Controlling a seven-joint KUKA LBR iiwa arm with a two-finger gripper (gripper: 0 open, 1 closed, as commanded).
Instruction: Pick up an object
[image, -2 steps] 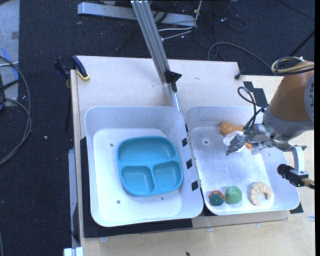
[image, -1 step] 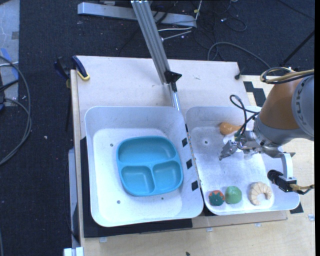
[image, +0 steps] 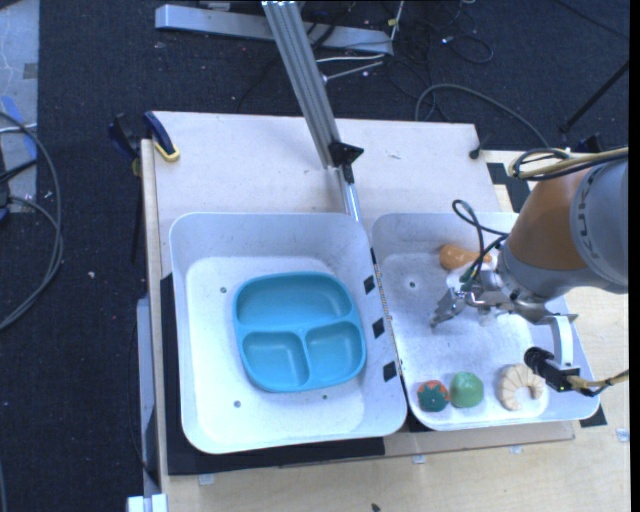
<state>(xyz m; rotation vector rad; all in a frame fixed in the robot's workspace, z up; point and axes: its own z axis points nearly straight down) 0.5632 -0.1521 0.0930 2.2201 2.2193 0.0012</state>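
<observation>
1. Jaws (image: 447, 308) sit low over the floor of the right bin (image: 420, 350), pointing toward the left bin; the fingers look parted with nothing between them, though at this size the gap is hard to confirm.
2. Orange object (image: 455, 257) lies just behind the jaws, near the bin's far wall, partly hidden by cabling.
3. In front of the jaws, along the near wall: a small red-and-green object (image: 432, 396), touching a green ball (image: 466, 389); a cream ridged object (image: 520, 386) beside them, below the wrist.
4. Well apart, in the left bin (image: 200, 300), a blue divided tray (image: 299, 331) lies flat.
5. Both bins rest on the worktop (image: 250, 160).
</observation>
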